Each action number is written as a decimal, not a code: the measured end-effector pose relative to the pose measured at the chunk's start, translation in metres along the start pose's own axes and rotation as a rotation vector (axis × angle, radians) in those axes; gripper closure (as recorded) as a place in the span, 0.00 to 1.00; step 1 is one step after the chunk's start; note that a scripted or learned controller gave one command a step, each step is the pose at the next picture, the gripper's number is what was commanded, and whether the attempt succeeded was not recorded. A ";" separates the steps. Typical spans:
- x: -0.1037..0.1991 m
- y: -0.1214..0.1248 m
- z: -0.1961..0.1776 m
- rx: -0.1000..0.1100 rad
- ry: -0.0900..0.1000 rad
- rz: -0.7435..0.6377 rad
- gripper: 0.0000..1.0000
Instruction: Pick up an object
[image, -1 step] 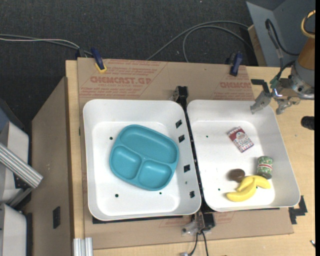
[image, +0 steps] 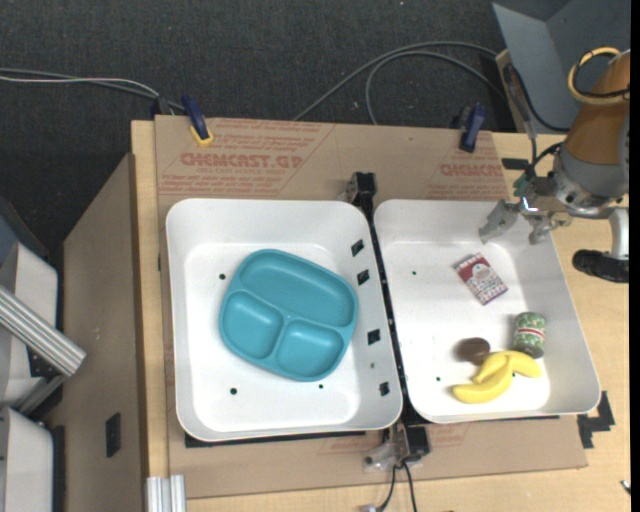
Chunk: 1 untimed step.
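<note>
Two shallow white bins are seen side by side on the bench. In the left bin (image: 190, 300) a teal divided plate (image: 288, 314) is lying flat, with three compartments. In the right bin (image: 430, 300) four small things are found: a small red and white packet (image: 480, 278) near the middle, a green can (image: 530, 334) toward the right wall, a brown round object (image: 473, 350) and a yellow banana (image: 497, 378) near the front edge. The banana is touching or almost touching the brown object and the can.

The gripper (image: 515, 220) is held over the back right corner of the right bin, and its two fingers are spread apart, with nothing between them. It is well apart from all four things.

No object is named by the task, so the packet, which is the nearest and lies alone, is judged the easiest choice. It seems light and flat, perhaps soft, and could slip or bend; it should be taken across its narrow side. The can is probably stiff and may roll. The banana is curved and looks like light plastic; a hold at its middle is advised.
</note>
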<state>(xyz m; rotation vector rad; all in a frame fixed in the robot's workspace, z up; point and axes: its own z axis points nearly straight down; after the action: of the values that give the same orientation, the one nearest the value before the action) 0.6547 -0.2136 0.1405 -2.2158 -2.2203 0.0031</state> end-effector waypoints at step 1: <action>0.001 0.000 0.053 0.001 0.000 0.000 0.00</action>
<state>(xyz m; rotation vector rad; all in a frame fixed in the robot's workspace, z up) 0.6541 -0.2126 0.0878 -2.2157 -2.2198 0.0039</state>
